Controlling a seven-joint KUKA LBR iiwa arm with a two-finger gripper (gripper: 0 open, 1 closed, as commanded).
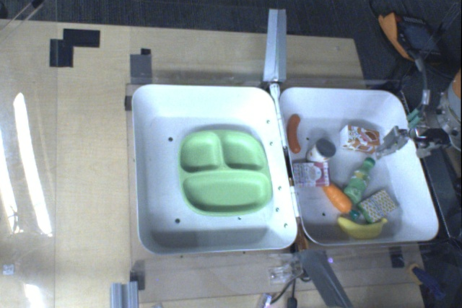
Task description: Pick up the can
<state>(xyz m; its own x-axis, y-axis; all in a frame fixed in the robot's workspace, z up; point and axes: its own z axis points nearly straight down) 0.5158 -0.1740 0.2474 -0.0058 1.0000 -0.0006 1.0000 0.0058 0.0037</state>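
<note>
Although small, the can (325, 148) stands upright near the middle of the right bin (426, 187), its dark top facing up beside a white bottle (315, 154). From it the gripper (395, 141) lies to the right, near the bin's right wall, at about the same height in the frame; whether it is open cannot be told.

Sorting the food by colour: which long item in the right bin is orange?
The orange carrot, beside the green bottle; the sausage is red-brown, the banana yellow.
</note>
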